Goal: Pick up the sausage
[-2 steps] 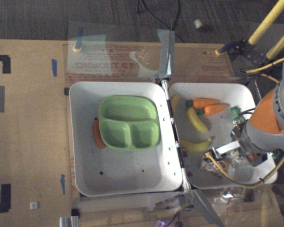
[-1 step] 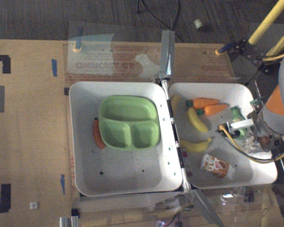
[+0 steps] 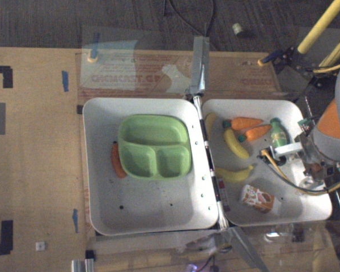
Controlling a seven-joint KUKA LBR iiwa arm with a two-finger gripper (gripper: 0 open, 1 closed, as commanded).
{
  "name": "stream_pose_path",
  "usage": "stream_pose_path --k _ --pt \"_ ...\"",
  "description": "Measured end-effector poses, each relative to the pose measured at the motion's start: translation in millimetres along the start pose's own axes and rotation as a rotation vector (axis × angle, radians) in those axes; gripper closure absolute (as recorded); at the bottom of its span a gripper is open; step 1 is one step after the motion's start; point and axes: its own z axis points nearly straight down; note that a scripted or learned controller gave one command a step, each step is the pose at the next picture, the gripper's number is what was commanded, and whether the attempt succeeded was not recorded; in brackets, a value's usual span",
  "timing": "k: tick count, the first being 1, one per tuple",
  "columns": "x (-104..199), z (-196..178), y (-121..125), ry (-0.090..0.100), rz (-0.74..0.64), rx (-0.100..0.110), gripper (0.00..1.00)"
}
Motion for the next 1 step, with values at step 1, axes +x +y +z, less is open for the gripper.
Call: stream_pose_path --k 1 --pt "-0.1 0.0 0.0 0.0 0.0 0.0 0.0"
